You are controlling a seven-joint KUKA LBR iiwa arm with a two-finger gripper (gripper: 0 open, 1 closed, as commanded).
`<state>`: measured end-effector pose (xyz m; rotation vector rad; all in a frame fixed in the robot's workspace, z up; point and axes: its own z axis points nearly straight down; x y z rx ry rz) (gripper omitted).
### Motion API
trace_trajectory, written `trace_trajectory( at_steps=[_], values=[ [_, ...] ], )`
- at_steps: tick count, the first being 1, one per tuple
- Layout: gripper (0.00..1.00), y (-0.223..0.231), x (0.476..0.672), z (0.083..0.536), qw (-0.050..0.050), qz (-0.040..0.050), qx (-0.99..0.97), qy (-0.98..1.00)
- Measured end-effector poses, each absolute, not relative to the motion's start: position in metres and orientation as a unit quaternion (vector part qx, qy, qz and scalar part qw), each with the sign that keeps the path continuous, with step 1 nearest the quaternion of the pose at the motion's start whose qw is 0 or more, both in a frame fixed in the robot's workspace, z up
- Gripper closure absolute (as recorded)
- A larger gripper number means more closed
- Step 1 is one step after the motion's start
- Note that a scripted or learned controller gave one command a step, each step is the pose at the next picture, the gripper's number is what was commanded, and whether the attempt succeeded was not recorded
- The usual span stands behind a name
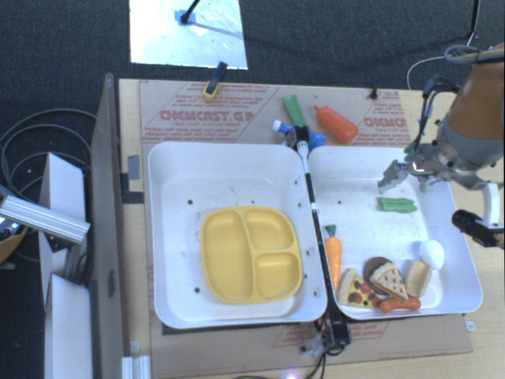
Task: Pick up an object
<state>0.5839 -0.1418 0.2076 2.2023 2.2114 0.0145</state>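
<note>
The bench (pixel 237 105) carries 2 white bins. The left bin (pixel 170 212) contains a yellow divided plate (pixel 251 254) with 3 compartments. The right bin (pixel 454 290) contains toy food. A green bean pod (pixel 396 204) lies near the middle of this bin, apart from the rest. At about 6 o'clock, along the near wall, I see a carrot (pixel 334 257), a pizza slice (pixel 359 290), a sandwich wedge (pixel 388 279), a red sausage (pixel 398 305), a bread piece (pixel 417 277) and a white egg (pixel 431 253), all close together.

The arm (pixel 480 109) comes in at 3 o'clock. Its end effector (pixel 412 172) is over the upper part of the right bin, just above the bean pod at its 12 o'clock. Nothing is visible between the fingers; whether they are spread or closed I cannot tell.

Behind the bins, at 12 o'clock, an orange object (pixel 337 125) and a green object (pixel 294 110) lie on the bench.
</note>
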Motion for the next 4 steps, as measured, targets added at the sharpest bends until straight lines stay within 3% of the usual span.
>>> trace_trajectory(
  at_steps=[1, 2, 3, 4],
  values=[
    [0.00, -0.165, 0.589, 0.103, 0.001, 0.0008, 0.707, 0.707],
    [0.00, -0.193, 0.673, 0.086, 0.006, 0.0027, 0.705, 0.709],
    [0.00, -0.135, 0.651, 0.085, 0.000, 0.0002, 0.705, 0.710],
    [0.00, -0.138, 0.652, 0.085, 0.001, 0.0007, 0.705, 0.709]
  ],
)
